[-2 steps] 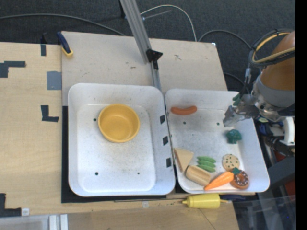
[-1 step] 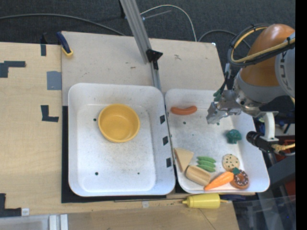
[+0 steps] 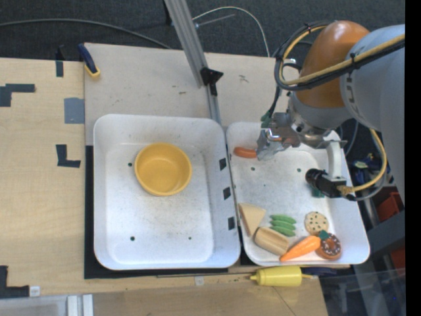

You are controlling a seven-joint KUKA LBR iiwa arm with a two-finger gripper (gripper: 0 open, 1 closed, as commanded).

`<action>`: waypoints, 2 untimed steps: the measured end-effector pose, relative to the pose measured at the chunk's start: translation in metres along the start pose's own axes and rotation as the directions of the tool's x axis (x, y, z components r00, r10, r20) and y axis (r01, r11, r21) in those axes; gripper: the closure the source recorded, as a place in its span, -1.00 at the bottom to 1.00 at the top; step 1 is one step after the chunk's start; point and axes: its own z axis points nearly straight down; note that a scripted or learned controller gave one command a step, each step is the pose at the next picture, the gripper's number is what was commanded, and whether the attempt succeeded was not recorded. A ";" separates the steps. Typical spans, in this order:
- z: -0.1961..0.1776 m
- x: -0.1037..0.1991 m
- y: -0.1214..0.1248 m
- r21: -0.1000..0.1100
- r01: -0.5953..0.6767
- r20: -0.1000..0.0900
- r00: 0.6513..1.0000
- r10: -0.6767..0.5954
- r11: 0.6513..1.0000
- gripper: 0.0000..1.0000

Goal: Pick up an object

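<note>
- The gripper (image 3: pixel 266 147) is hovering low over the far left corner of the right bin (image 3: pixel 283 184), with the grey arm (image 3: pixel 378 71) reaching in from the right and its orange band sitting above the wrist.
- A small orange-red sausage-shaped piece (image 3: pixel 245 153) is lying on the bin floor just beside the gripper's tip, on its left, close to the bin's left wall.
- Whether the gripper is clenched or released, I cannot tell from this slant; nothing is showing clearly in its grasp.
- Along the near edge of the same bin, a cluster of play food is sitting well apart from the gripper: a pale cheese wedge (image 3: pixel 251 214), green pea pods (image 3: pixel 283 224), a speckled cookie (image 3: pixel 316 222), a tan bread roll (image 3: pixel 270 240), a carrot (image 3: pixel 301 247) leaning against the roll, and a frosted donut (image 3: pixel 329 246) touching the carrot's leafy end.
- Over in the left bin (image 3: pixel 102 196), a yellow bowl (image 3: pixel 163 168) is standing upright, alone, toward the far half.
- A yellow bottle (image 3: pixel 279 276) is lying on its side on the bench (image 3: pixel 39 176), just in front of the right bin.
</note>
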 end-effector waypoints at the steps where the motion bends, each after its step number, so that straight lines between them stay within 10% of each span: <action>1: -0.003 0.052 0.011 0.000 0.000 0.000 1.000 0.000 1.000 1.00; 2: -0.009 0.098 0.044 -0.002 0.000 0.001 1.000 0.000 1.000 1.00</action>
